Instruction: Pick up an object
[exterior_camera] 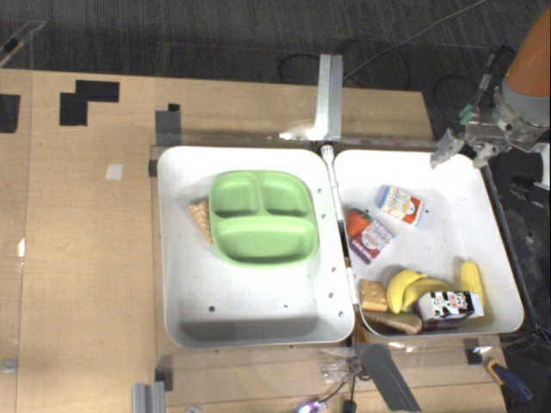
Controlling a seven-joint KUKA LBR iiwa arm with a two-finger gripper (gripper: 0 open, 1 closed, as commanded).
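Gripper (454,147): poised over the right bin's (482,198) far rim; finger state cannot be told. Contained in that bin: banana (408,286), milk carton (449,306), juice boxes (399,205). Left bin (176,248): green divided plate (262,217).

Bench (86,231): pale wood, carrying two shallow white bins side by side.

Left bin (185,312): one green divided plate (261,216), three compartments, lying flat; a tan cracker-like piece (201,220) tucked under its left edge.

Right bin (495,239): a white and blue carton (400,206) near the middle; a small purple packet (372,240) just below it, touching an orange-red item (355,223) by the dividing wall. Along the near edge: bananas (411,287), a corn cob (470,277), a black-and-white carton (449,306), toast slices (374,296).

Arm: grey, orange band, entering at upper right. Pincer (458,144) hovers over the right bin's far right corner, apart from all contents.
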